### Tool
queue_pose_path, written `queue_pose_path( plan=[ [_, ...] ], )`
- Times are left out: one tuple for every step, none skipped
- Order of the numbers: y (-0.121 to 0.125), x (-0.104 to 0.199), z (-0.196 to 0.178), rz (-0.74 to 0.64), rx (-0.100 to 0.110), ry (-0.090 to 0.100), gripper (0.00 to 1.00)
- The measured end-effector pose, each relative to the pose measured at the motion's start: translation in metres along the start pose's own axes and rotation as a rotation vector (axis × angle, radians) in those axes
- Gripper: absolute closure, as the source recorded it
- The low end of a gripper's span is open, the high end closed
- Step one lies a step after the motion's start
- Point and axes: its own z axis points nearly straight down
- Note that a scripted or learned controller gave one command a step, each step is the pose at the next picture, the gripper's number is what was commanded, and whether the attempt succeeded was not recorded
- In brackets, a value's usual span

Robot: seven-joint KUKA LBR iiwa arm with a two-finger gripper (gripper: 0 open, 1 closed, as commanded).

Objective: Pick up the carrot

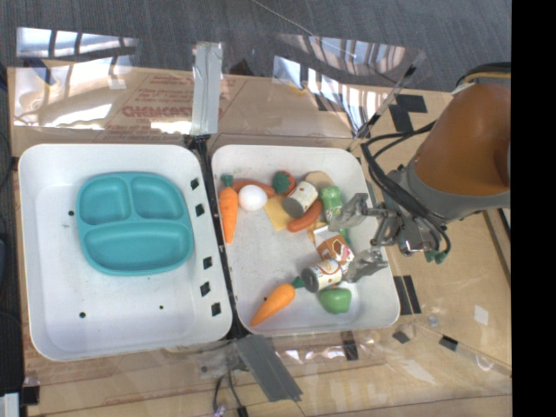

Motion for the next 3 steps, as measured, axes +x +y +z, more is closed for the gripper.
queue_pose_path(
  plan=[
    [0.031,0.009,0.105,0.003,-0.004,0.009,0.00],
    [0.095,0.006,0.142,0.009,-0.004,0.003,0.00],
    [0.094,0.005,0.131,0.005,-0.002,0.002,1.00]
  ],
)
